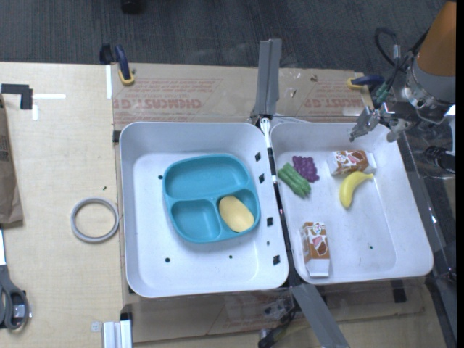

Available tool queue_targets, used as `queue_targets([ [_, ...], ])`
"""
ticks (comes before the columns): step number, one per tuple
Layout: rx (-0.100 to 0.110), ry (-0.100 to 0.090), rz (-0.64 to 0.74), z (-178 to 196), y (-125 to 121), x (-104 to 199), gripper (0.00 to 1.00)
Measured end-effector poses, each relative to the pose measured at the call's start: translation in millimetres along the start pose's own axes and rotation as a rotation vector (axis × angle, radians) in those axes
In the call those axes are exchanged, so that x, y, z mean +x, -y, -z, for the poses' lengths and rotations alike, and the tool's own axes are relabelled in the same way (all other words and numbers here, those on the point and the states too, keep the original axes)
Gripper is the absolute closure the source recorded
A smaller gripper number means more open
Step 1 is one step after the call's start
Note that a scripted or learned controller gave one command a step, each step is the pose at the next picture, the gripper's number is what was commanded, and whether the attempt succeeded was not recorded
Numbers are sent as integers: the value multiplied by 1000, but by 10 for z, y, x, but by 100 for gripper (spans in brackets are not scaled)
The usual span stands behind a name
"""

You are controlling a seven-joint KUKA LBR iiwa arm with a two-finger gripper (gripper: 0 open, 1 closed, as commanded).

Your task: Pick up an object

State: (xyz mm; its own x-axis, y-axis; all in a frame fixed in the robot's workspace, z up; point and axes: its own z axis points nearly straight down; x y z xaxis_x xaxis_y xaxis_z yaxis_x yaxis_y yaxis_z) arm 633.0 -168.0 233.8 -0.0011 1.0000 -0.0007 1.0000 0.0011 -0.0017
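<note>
The right bin (406, 216) holds a yellow banana (353, 187), a small orange-and-white carton (349, 162) just behind it, purple grapes (307, 167), a green vegetable (295, 180) and a second carton (315, 249) lying near the front. In the left bin (138, 194) a teal divided tray (206, 183) carries a pale yellow oval object (237, 213). My gripper (377, 131) hangs over the right bin's back right corner, above and behind the first carton. It is open with nothing between its fingers.
A grey tape ring (95, 219) lies on the bench left of the bins, and scissors (11, 307) sit at the lower left. A blue-and-yellow clamp (123, 65) stands at the back left. A grey bar (268, 78) rises behind the bins' shared wall.
</note>
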Motion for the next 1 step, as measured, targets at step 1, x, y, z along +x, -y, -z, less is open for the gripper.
queue_targets([
  [1,-2,1,115,-1053,-261,-415,0],
])
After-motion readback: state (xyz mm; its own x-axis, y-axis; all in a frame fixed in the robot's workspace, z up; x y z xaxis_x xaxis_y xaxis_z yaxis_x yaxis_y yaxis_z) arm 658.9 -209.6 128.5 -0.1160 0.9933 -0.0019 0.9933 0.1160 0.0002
